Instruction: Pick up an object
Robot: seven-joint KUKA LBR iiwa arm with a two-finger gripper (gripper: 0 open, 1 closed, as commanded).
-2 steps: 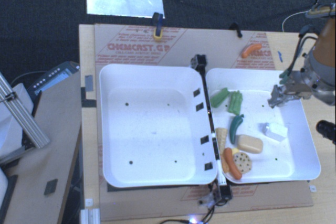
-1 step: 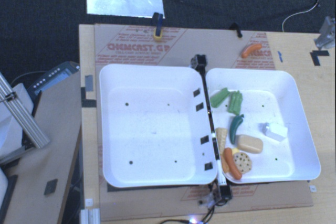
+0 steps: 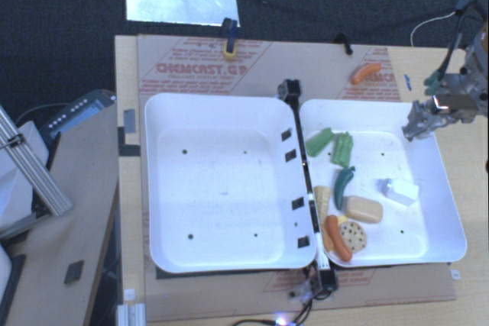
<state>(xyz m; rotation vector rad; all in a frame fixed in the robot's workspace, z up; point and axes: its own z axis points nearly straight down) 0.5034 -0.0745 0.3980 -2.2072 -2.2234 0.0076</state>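
Observation:
The right bin (image 3: 439,164) holds several toy foods: a light green pod (image 3: 318,141), a green pepper (image 3: 342,149), a dark green chili (image 3: 344,183), a pale wedge (image 3: 322,202), a tan bread roll (image 3: 363,209), an orange carrot (image 3: 337,237), a round cookie (image 3: 353,235) and a white-grey block (image 3: 398,191). My gripper (image 3: 419,126) hangs over the bin's upper right rim, well above and right of the objects. Nothing shows between its fingers.
The left bin (image 3: 218,179) lies beside the right one, with a black divider clip strip (image 3: 299,164) between them. An orange sausage (image 3: 366,73) lies on the cardboard behind the right bin. A yellow-and-blue clamp (image 3: 229,42) stands at the back.

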